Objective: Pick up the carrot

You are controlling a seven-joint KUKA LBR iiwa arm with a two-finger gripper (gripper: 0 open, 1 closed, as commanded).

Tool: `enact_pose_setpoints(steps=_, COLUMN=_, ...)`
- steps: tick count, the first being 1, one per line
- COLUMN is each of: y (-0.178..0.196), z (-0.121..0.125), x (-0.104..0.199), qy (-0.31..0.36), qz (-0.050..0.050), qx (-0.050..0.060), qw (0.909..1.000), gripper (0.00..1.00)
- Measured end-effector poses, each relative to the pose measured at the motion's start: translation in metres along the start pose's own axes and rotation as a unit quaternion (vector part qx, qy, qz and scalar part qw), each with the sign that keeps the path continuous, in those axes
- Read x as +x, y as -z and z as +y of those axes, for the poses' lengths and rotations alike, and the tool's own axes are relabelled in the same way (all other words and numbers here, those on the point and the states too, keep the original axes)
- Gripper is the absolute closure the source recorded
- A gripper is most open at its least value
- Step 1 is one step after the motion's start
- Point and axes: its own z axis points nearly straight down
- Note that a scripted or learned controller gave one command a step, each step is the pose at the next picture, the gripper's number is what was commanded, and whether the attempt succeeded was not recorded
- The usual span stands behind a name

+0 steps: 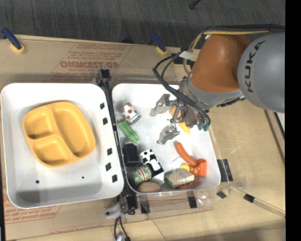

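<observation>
Two bins: shallow white trays side by side on the bench; the left bin [10, 149] and the right bin [210, 149] meet along a black divider strip.
Landmark: the carrot [184, 154], used below as the reference for every place.
Carrot: a small orange piece lying slantwise on the floor of the right bin, towards its right wall, with nothing gripping it.
Gripper [164, 118]: hovering over the right bin, up and to the left of the carrot; its two metal fingers [162, 103] stand spread wide apart with bare white floor between them, so it has hold of nothing.
Arm [241, 69]: grey with an orange band, reaching in above and to the right of the carrot.
Yellow piece [184, 128]: a small yellow item just above the carrot, beside the lower finger; its kind is hard to tell.
Orange block [199, 167]: touching or just beside the carrot's lower right end.
Netted item [178, 177]: a yellowish mesh-patterned thing just below the carrot, against the near wall.
Green can [141, 174]: lower left of the carrot, lying on its side.
Brown oval [149, 186]: below the green can, farther lower left of the carrot.
Black-and-white block [150, 159]: left of the carrot, near the middle of the bin.
Green vegetable [128, 132]: well left of the carrot, by the divider.
Red-and-white cube [130, 113]: up and far left of the carrot.
Yellow tray [57, 132]: a three-compartment plate in the left bin, well apart from the carrot.
</observation>
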Motion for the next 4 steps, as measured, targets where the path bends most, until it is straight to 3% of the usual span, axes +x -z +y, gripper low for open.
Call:
enact_pose_setpoints(steps=1, y=-0.055, z=-0.070, x=-0.045, qy=-0.003, qz=0.001, qx=-0.001, qw=1.0000, gripper=0.00)
enact_pose_setpoints(steps=2, y=-0.114, z=-0.082, x=-0.083, qy=-0.020, qz=0.001, qx=-0.001, qw=0.9998, gripper=0.00)
enact_pose_setpoints(steps=3, y=-0.111, z=-0.089, x=-0.049, qy=0.021, qz=-0.001, qx=-0.001, qw=0.9998, gripper=0.00)
enact_pose_setpoints(steps=4, y=-0.099, z=-0.087, x=-0.052, qy=0.025, qz=-0.004, qx=0.000, qw=0.9997, gripper=1.00)
